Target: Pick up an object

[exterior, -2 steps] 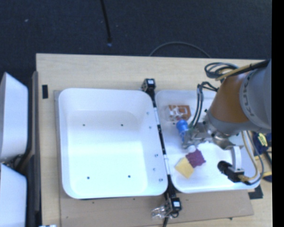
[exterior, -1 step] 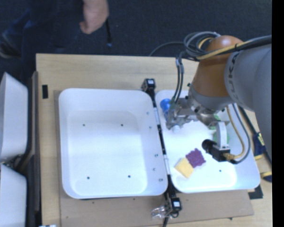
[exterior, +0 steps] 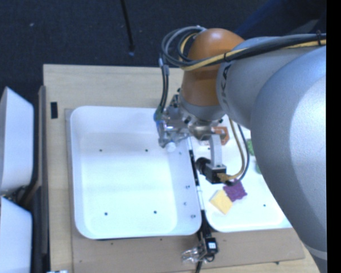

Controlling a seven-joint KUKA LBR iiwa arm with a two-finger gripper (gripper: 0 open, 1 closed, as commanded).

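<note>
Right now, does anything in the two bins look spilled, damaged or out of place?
Nothing stands out. The yellow block and the purple piece lie side by side inside the right-hand bin, with nothing spilled over its rim.

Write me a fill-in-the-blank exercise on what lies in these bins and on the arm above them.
1. The yellow block lies in the white bin on the view's ___ side.
2. The small object right beside the yellow block is ___ in colour.
3. The band above the arm's wrist is ___.
Missing words: right; purple; orange.
</note>
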